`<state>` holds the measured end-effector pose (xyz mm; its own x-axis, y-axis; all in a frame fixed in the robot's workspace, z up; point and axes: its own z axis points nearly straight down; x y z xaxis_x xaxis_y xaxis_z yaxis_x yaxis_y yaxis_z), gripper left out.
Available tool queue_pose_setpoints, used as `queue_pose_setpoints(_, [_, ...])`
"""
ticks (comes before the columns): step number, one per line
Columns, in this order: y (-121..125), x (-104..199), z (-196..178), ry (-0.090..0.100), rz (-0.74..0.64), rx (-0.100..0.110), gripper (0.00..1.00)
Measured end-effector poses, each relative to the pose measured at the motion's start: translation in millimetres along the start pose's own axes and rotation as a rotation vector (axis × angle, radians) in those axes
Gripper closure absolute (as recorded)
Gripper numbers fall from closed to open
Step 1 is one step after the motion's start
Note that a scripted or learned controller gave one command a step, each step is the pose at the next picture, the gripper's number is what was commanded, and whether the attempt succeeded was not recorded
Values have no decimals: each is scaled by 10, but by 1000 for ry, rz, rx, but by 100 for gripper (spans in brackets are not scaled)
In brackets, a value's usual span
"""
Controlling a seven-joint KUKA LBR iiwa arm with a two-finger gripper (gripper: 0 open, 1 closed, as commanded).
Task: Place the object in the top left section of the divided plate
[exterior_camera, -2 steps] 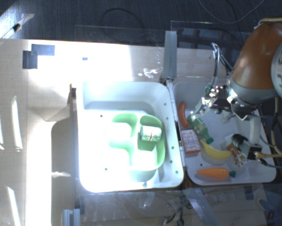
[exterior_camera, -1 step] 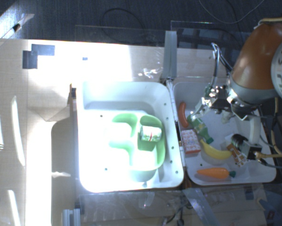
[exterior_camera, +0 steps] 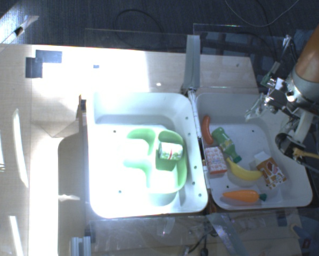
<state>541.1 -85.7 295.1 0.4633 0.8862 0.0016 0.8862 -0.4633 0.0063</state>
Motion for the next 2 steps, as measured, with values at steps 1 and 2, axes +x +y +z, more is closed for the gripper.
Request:
queue_pose_setpoints(1, [609, -254, 45, -2, 297, 2, 0])
queue_pose_setpoints(2, [882, -627, -255, -2, 569, 2, 0])
